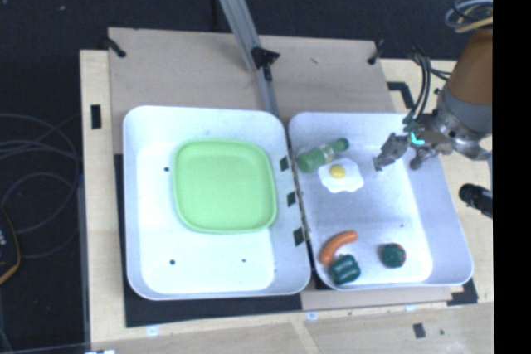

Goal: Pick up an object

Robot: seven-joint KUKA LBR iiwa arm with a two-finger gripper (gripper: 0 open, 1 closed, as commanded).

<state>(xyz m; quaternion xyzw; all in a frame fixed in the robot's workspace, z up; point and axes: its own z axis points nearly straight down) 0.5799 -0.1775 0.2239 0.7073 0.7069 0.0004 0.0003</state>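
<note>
Two shallow white bins sit side by side on a bench, seen from above at a slant. The left bin (149,261) holds a square green plate (225,185). The right bin (440,244) holds five small items: a green bottle (320,154) lying on its side near the top left, a toy fried egg (341,177) just beside it, an orange sausage (338,244) and a dark green pepper (344,268) near the bottom left, and a round dark green object (392,254) to their right.

We see the gripper (401,154) over the upper right part of the right bin, its two fingers spread apart with nothing between them. It is near the egg but apart from it.

We judge the risks as follows. The egg looks flat, so the fingers could slide over it. The bottle touches or nearly touches the egg, so a descent there could nudge both. The bin wall on the gripper's side could also block a low approach.
</note>
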